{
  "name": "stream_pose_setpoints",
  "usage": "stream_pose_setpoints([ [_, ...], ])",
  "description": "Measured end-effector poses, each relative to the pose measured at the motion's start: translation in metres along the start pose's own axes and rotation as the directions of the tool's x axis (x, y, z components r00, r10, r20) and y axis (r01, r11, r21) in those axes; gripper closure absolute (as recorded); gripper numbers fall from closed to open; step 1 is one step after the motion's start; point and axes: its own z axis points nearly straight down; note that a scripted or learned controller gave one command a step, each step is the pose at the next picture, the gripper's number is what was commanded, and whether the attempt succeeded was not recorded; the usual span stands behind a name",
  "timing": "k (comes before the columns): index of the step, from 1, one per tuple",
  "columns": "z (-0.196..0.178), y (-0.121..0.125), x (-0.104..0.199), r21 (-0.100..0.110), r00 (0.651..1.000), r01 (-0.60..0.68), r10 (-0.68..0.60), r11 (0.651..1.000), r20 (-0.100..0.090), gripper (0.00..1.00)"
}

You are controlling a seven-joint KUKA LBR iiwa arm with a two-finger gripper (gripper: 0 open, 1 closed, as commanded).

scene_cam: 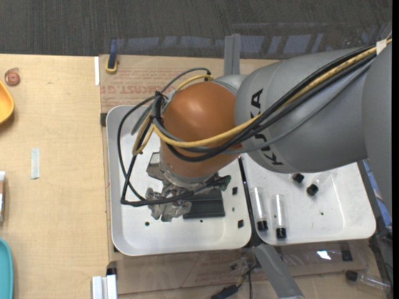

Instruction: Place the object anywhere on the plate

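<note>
arm (262,123): reaches over left bin (121,229) | gripper (168,209): low near bin's front edge, grip can't tell | right bin (349,223): 2 tubes (269,212) near its left edge

Worktop (56,136): pale wood, with brown board under the bins.
Left bin (124,229): white, shallow, on the board.
Right bin (349,220): white, touching the left bin's side.
Worktop's left edge: orange piece (5,108), teal piece (5,270).
</note>
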Motion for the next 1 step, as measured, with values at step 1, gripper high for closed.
stream_pose_setpoints([
  [1,-0.0571,-0.0597,-0.0209,0.001,0.943,0.332,-0.332,0.943,0.000,1.00],
])
